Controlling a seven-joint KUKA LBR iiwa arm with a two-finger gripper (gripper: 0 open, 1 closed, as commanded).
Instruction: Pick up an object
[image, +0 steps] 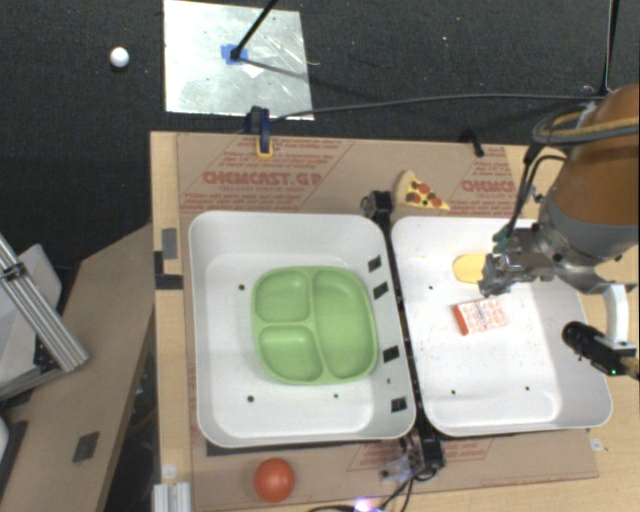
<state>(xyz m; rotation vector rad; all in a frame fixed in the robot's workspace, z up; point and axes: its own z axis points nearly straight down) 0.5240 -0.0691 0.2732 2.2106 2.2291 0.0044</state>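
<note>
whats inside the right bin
A yellow piece and a red-and-white packet lie in the right bin. The gripper covers part of its floor.

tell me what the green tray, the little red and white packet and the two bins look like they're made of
Green divided tray: probably moulded plastic, matte, with soft rounded compartments and even colour.
Red and white packet: looks like printed card or a foil wrapper; too small to tell which.
Left bin and right bin: likely thin formed white plastic, smooth with a slight sheen and rounded rims.
</note>
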